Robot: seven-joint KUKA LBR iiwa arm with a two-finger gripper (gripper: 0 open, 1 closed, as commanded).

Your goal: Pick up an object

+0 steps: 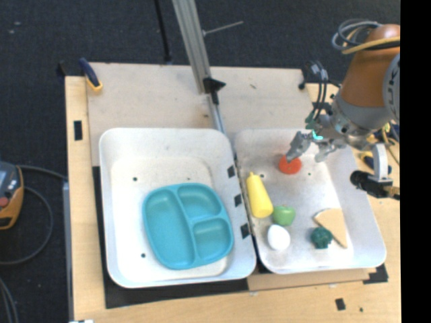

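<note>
My gripper (308,153) hangs over the back of the right bin (367,210) with its fingers spread apart and nothing between them. A small red object (290,166) lies on the bin floor right under the left fingertip (293,155). Nearer the front of the same bin are a yellow bottle-shaped object (258,195), a green piece (285,214), a white egg-shaped object (278,237), a dark green lump (321,237) and a tan wedge (335,225).
The left bin (121,160) holds a blue divided plate (188,225). A metal post (193,39) rises behind the bins, near the divider between them. The arm's orange band (374,52) stands above the right bin's back corner.
</note>
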